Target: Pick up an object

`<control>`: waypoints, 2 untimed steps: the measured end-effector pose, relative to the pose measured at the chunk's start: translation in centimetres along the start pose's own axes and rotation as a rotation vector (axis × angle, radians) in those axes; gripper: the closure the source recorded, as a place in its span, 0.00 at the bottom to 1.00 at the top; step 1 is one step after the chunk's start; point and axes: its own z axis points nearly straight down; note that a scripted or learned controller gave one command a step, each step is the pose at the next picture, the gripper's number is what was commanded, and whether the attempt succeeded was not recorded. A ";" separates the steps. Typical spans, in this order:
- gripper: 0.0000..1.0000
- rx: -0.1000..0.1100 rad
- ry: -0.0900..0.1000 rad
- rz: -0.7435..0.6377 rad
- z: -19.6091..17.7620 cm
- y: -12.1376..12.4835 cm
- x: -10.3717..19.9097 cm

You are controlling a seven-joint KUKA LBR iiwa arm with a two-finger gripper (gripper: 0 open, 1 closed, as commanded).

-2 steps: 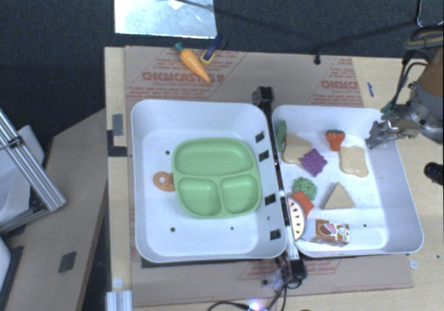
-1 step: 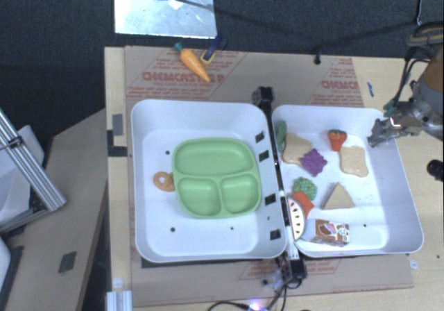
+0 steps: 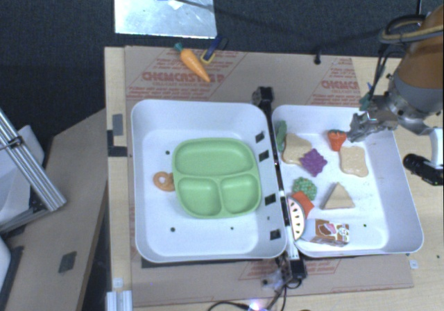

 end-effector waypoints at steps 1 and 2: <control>1.00 0.001 0.000 0.000 0.6 0.7 4.6; 1.00 0.001 0.001 -0.002 -0.5 0.4 10.6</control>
